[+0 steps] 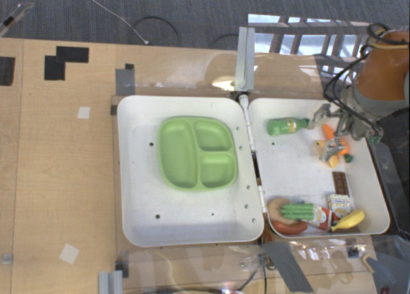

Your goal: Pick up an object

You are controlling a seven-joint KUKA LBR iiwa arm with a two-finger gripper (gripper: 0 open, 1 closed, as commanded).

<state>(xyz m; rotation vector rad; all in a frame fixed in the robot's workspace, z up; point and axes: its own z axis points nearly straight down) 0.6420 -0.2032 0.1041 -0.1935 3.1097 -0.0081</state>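
Observation:
My gripper [333, 140] hangs low over the upper right part of the right bin [288, 164], under the orange-banded wrist [383, 72]. Directly at it lies a small orange toy with a green tip [346, 153], partly covered by the gripper's grey metal. A green bottle [287, 125] lies on its side to the gripper's left, a short gap away. A brown chocolate bar [340, 184] lies just below the gripper.
At the right bin's front edge lie a yellow banana [350, 220], a white and red packet [337, 204], a green bundle [301, 211] and a tan and red piece [282, 221]. The left bin [138, 209] holds a green divided plate [196, 152]. Black cables [339, 81] hang beside the wrist.

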